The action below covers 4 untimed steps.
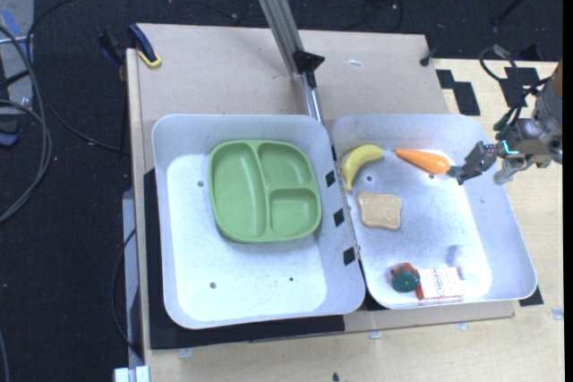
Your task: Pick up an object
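The right bin (501,228) holds a yellow banana (361,161), an orange carrot (423,160), a slice of toast (380,210), a red and green toy fruit (405,276) and a small white and red box (440,284). My gripper (486,167) hovers over the bin's right rim, just right of the carrot's tip. It is open with nothing between its fingers. The left finger (471,164) points toward the carrot, a short way off it.
A green divided plate (266,190) lies in the left bin (179,264). A metal pole (277,4) slants down to the bins' shared back edge. Black clips (345,219) sit along the seam between the bins.
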Available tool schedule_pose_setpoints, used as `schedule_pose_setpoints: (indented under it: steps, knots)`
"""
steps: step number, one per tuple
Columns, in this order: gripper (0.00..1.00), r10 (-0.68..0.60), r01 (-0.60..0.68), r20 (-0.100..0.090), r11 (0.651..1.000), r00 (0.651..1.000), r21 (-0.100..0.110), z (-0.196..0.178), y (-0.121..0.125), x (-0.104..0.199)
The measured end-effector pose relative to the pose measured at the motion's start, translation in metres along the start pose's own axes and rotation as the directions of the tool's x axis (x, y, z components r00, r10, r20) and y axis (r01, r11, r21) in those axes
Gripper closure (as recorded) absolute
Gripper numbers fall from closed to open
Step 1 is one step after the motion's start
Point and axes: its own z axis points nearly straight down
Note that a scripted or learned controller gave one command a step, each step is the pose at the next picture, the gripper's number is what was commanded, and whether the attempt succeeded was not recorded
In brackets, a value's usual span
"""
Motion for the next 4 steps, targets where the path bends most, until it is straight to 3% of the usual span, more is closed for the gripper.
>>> schedule_pose_setpoints:
  steps: [1,2,4]
  knots:
    - [0.00,0.000,0.000,0.000,1.000,1.000,-0.002,-0.001,0.000,0.000]
    - [0.00,0.000,0.000,-0.001,1.000,1.000,0.003,0.056,0.010,0.004]
    - [0.00,0.002,-0.002,-0.001,1.000,1.000,0.002,0.166,0.001,-0.001]
